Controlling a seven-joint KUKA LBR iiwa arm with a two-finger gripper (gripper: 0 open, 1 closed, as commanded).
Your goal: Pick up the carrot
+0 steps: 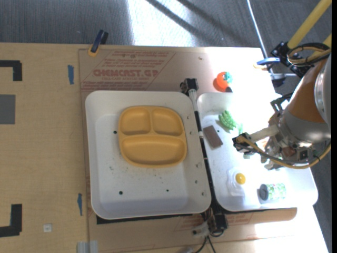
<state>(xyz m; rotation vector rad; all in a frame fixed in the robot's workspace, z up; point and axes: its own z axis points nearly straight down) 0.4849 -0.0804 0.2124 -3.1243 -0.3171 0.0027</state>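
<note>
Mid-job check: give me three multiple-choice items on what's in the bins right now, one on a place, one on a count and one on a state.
1. Where does the brown block lie?
A. In the left bin
B. In the right bin, near the wall shared with the other bin
C. On the yellow plate

2. How many compartments does the yellow plate have?
A. One
B. Two
C. Three

3. How does the egg toy lie?
A. Yolk side up
B. Yolk side down
C. Standing on its edge

Answers:
1. B, the block sits on the white floor of the right bin, just beyond the dividing wall.
2. C, there are two small wells on the far side and one wide well on the near side.
3. A, the yellow yolk shows on top of the white.
</note>
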